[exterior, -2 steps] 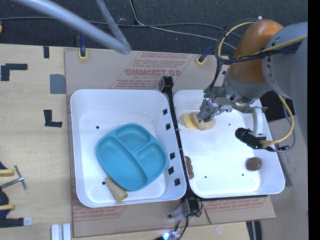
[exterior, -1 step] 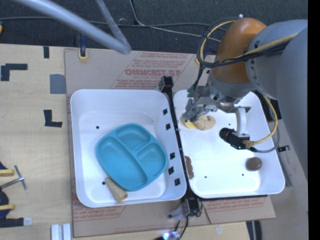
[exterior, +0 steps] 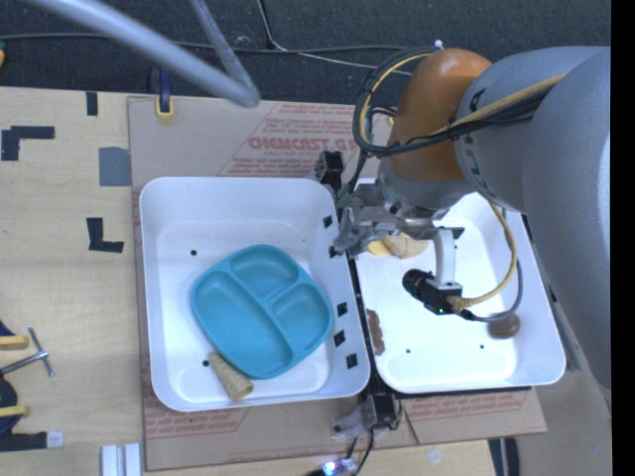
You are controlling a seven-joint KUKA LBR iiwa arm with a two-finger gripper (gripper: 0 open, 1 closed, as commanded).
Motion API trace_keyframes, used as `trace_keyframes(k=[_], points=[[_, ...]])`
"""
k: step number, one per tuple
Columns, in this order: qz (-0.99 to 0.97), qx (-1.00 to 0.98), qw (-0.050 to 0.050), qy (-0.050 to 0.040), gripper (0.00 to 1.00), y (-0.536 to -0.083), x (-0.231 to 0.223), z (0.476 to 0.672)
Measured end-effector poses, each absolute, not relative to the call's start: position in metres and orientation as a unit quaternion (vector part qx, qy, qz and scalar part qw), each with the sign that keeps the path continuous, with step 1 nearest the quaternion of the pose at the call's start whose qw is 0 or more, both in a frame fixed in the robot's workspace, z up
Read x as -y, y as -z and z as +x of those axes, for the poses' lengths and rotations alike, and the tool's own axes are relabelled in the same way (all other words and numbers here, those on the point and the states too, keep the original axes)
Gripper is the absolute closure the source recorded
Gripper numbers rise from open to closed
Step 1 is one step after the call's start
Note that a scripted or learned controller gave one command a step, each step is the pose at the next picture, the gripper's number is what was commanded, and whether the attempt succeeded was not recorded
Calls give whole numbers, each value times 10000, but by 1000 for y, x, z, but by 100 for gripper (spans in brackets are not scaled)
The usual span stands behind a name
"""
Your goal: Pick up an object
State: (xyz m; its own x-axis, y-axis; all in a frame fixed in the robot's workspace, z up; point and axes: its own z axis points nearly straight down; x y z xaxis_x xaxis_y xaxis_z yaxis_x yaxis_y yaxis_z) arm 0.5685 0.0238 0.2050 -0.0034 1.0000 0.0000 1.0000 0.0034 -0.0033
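The grey arm with its orange band (exterior: 442,97) reaches in from the right and hangs over the right bin (exterior: 466,370). My gripper (exterior: 361,232) sits at that bin's upper left corner, close to the wall shared with the left bin (exterior: 164,226). A pale yellowish object (exterior: 397,248) lies just under and to the right of the gripper, partly covered by it. A small brown piece (exterior: 374,330) rests along the right bin's left wall. A round brown object (exterior: 505,326) lies near its right side.
A blue divided plate (exterior: 262,308) takes up the middle of the left bin, with a tan cork-like piece (exterior: 230,375) at its lower edge. A black connector and a yellow cable (exterior: 433,293) hang from the wrist over the right bin. A grey bar (exterior: 129,33) crosses the top left.
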Motion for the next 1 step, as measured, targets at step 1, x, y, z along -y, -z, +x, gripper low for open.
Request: trace_keyframes(k=[1], points=[[-7051, 7091, 5, 0, 100, -220, -71, 565]])
